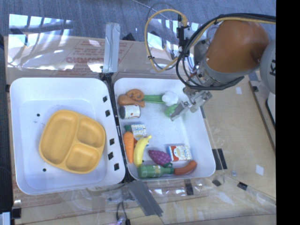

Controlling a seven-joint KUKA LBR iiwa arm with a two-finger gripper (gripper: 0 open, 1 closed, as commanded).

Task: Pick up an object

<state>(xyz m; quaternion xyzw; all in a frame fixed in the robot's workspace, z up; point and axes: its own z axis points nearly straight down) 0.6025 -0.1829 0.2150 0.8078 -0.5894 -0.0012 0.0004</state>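
Camera view: hand (180, 110) seemingly touching green toy (171, 110).

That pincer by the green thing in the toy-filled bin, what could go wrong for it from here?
1. The pincer is right at the green toy, with a white piece alongside; closing could nudge one away rather than catch it.
2. It sits near the right bin's wall, so a slanted descent might scrape it.
3. The banana, carrot and grapes lie packed together, so a try there may snag two toys.
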